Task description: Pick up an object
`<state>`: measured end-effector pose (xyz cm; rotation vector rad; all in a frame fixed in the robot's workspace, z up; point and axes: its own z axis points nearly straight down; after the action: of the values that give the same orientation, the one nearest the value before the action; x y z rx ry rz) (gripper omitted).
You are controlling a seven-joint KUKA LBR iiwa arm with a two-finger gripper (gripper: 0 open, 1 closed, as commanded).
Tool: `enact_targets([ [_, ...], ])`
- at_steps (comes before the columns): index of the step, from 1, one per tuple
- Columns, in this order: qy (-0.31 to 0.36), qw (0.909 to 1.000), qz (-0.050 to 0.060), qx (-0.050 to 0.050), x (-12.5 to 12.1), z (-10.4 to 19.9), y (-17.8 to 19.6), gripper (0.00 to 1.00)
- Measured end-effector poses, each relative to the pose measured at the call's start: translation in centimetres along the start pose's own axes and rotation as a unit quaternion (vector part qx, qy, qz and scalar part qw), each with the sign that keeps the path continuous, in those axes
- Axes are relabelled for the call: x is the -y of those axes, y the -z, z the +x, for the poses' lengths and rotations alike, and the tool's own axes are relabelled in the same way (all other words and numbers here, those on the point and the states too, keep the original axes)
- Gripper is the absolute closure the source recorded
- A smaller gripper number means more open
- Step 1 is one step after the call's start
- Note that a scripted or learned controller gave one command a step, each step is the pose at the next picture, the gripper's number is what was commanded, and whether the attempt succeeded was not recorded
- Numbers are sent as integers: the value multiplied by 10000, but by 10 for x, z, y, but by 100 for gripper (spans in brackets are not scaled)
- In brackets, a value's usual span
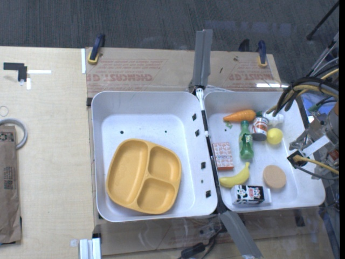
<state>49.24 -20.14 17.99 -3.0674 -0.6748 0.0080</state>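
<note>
The right bin [302, 198] holds several small things: an orange carrot [240, 115], a green bottle [246, 142], a small can [260, 127], a yellow lemon [275, 136], a pink box [222, 155], a banana [235, 177], a tan round disc [274, 177] and a black-and-white carton [250, 194]. My gripper [306, 146] hangs at the bin's right edge, just right of the lemon and above the disc. It is partly cut off by cables and the frame edge. Nothing is visibly held in it.
The left bin [102, 144] holds a yellow divided plate [144, 175]. A grey divider [202, 53] rises behind the seam between the bins. Cardboard [145, 69] lies behind both bins, held by clamps. A brown paper bag [8, 182] lies on the bench at far left.
</note>
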Motion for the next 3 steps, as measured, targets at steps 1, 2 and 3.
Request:
enact_targets([
  [1,522,9986,9,1,35,23,-49,0],
  [2,1279,9918,-2,1,-9,-22,62,0],
  [3,107,9999,9,2,37,-1,-71,0],
])
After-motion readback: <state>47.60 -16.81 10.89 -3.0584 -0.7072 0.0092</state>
